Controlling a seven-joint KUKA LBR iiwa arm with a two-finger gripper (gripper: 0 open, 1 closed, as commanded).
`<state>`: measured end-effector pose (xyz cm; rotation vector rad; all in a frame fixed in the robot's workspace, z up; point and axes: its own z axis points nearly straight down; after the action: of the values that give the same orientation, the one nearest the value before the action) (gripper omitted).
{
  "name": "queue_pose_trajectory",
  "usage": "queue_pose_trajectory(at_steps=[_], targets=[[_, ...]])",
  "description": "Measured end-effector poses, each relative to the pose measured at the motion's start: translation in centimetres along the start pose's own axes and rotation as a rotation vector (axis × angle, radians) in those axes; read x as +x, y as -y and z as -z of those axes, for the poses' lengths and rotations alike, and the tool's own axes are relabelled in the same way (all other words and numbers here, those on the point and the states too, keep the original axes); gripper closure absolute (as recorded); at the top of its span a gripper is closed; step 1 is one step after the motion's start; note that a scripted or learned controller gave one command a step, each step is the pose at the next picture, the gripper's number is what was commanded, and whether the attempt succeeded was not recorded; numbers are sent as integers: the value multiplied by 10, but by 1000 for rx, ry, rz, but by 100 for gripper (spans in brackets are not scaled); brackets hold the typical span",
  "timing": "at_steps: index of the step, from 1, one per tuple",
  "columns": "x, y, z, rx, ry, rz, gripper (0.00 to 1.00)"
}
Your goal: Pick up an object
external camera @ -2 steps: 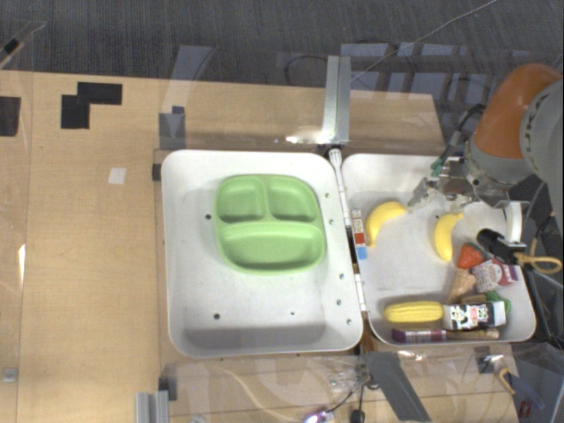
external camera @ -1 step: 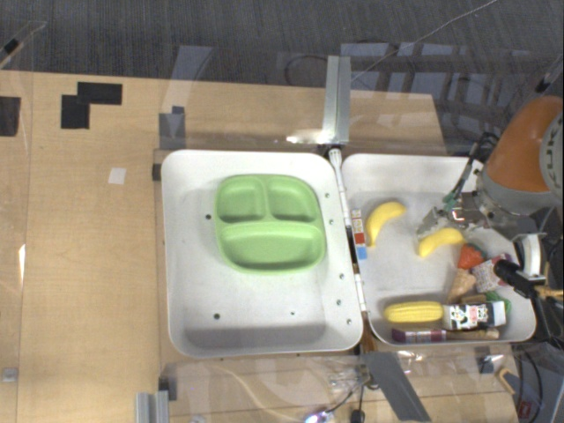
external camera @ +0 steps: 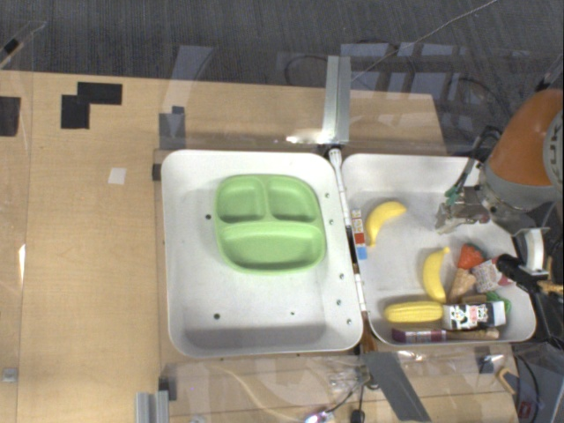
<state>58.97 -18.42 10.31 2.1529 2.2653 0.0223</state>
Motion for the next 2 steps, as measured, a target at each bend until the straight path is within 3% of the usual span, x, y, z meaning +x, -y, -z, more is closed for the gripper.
queue_pose_trajectory(at_steps=[1, 2], targets=[[0, 0, 0, 0, 0, 0, 0], [-16, 49, -11, 5, -1, -175, 0]])
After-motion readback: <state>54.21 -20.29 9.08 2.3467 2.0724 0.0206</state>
